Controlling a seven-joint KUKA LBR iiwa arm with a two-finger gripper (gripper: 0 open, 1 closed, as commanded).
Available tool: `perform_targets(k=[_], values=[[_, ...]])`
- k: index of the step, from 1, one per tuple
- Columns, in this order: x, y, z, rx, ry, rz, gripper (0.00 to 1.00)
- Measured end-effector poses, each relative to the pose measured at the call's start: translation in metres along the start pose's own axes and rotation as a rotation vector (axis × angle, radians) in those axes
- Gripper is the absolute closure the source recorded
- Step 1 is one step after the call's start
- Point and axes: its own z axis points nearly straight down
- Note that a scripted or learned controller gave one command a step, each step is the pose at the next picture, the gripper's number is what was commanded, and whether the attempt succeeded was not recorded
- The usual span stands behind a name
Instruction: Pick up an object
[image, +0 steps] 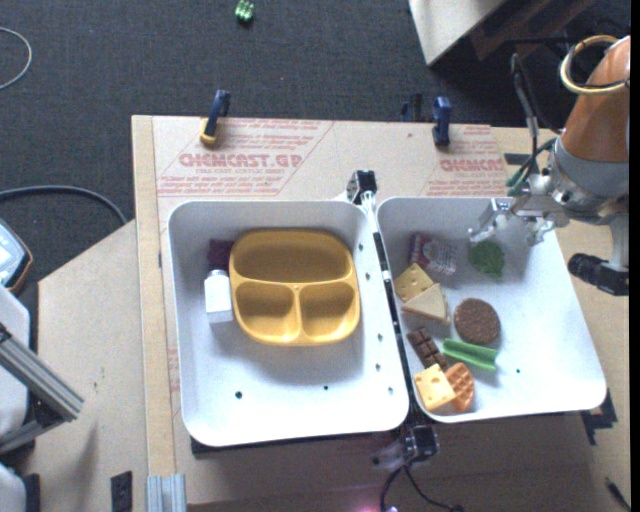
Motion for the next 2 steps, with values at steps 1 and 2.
perform_targets(k=[1, 2], values=[[0.0, 0.003, -0.009, -0.015, -0.003, -0.003, 0.0], [0.004, 0.001, 0.034, -0.01, -0.002, -0.003, 0.0]])
